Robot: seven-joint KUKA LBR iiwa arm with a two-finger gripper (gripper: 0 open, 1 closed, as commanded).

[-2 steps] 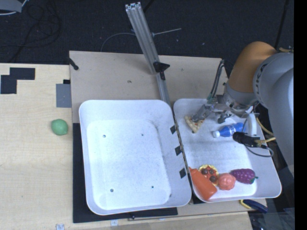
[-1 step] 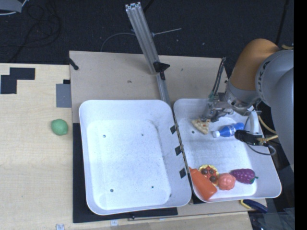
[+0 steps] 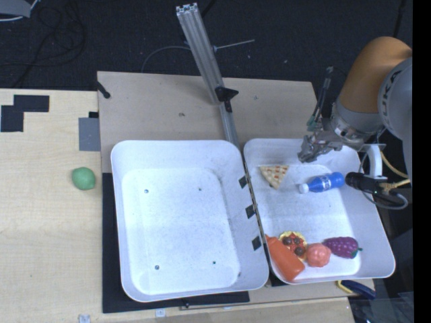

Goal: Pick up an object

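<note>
Near edge of the right bin (image 3: 377, 264): an orange carrot toy (image 3: 284, 261), a pink ball (image 3: 318, 254) & purple grapes (image 3: 342, 247), all bunched up and well apart from the gripper. Mid bin: the blue bottle (image 3: 323, 182) lies on its side, long way going left-right, white cap end to the left, w/ a pizza slice (image 3: 274, 174) just beside it. Far end: the gripper (image 3: 311, 152) hangs just past the bottle, so I'd guess the bottle is the closest pick, a bit toward the near side; can't tell how the gripper is set, nothing seen held.
</note>
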